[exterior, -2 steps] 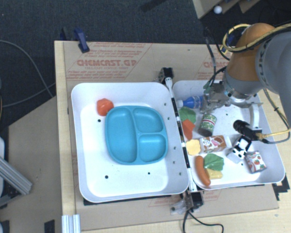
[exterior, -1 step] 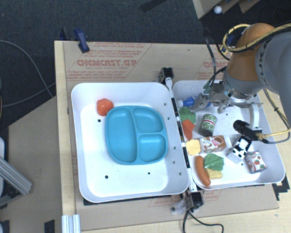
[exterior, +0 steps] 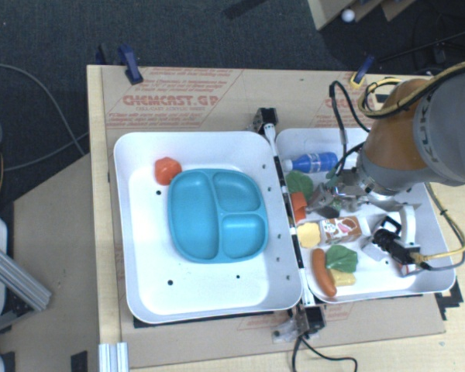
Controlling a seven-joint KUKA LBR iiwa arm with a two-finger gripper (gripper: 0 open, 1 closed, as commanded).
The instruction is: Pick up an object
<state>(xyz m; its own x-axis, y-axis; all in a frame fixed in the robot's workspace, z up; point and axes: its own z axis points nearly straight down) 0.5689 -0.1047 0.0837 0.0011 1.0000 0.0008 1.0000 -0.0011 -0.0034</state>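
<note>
Gripper [exterior: 335, 196] over right bin | grip unclear | green toy [exterior: 298, 183] just left

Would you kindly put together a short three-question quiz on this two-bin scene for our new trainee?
1. True or false: the blue divided tray lies in the left bin.
2. Which thing shares that bin with the tray? A) the water bottle B) the small orange-red item C) the hot dog
3. Fill in: the arm reaches over the ____ bin.

Key: 1 true. 2 B, beside the tray's upper left corner. 3 right.
</note>
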